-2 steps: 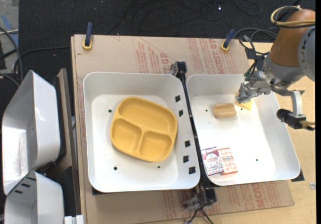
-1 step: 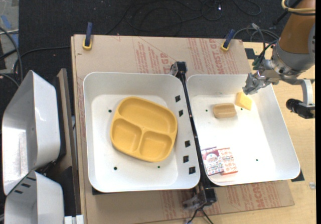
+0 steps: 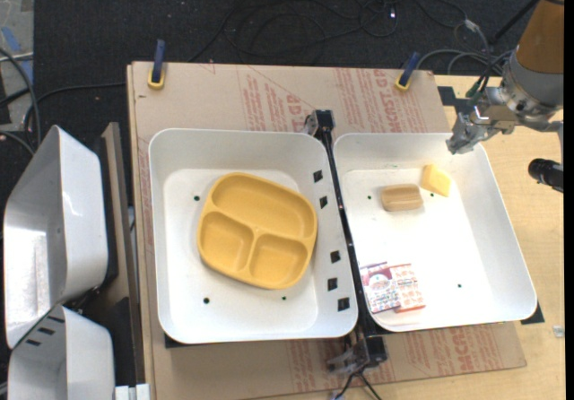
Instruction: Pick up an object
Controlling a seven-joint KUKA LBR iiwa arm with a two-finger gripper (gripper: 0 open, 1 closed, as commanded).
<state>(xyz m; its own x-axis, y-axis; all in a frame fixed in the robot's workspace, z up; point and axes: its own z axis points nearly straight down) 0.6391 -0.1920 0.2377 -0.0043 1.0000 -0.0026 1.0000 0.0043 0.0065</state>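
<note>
1. Two shallow white bins are seen side by side on a cardboard sheet (image 3: 377,89); the left bin (image 3: 175,174) and the right bin (image 3: 489,237) meet along a dark central divider.
2. A yellow compartment tray (image 3: 257,230) is laid flat in the left bin, near its middle; three recesses are shown in it.
3. In the right bin, a tan oblong block (image 3: 403,198) is placed toward the far side; a small yellow wedge (image 3: 437,180) is set just beside it, on the arm's side, and the two are apart.
4. A flat red-and-white packet (image 3: 393,287) is lain near the right bin's near left corner, well apart from the other two items.
5. The gripper (image 3: 464,140) is held over the far right rim of the right bin, near the yellow wedge but not touching it; whether its claw is spread or pressed together cannot be told; nothing is seen between it.
</note>
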